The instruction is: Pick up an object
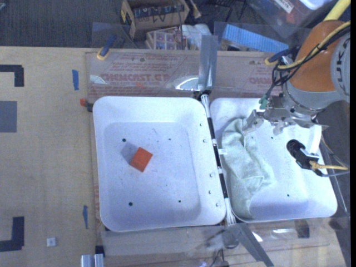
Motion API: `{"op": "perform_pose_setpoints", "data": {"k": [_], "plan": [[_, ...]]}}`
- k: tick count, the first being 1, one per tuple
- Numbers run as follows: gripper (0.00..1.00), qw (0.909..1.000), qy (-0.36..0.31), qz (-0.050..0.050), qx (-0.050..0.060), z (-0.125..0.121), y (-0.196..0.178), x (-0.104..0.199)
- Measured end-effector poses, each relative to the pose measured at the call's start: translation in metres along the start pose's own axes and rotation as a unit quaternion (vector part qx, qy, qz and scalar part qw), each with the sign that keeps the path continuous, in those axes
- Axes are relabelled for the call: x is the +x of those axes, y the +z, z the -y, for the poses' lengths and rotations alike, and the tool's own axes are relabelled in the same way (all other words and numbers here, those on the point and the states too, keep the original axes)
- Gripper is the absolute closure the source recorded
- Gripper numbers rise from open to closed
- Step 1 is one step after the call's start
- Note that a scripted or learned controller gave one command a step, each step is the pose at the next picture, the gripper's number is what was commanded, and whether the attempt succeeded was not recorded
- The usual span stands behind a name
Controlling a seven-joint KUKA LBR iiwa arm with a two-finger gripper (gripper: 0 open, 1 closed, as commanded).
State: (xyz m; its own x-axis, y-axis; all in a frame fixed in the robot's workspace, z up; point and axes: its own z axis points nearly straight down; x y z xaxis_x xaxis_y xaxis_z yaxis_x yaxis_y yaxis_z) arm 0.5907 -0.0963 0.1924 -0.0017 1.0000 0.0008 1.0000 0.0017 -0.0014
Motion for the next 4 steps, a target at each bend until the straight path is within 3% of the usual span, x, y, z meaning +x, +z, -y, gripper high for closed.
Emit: {"op": "perform_pose_setpoints", "data": {"k": [1, 2, 3, 4], "plan": [[0.00, 0.9826, 0.186, 0.000, 0.001, 0.045, 0.086, -0.002], [0.00, 0.9964, 0.085, 0.001, -0.007, 0.001, 0.101, 0.002], [1.00, 0.9962, 0.086, 0.001, -0.010, 0.000, 0.090, 0.001], [1.00, 0.9989, 0.048, 0.001, 0.000, -0.041, -0.014, 0.052]]}}
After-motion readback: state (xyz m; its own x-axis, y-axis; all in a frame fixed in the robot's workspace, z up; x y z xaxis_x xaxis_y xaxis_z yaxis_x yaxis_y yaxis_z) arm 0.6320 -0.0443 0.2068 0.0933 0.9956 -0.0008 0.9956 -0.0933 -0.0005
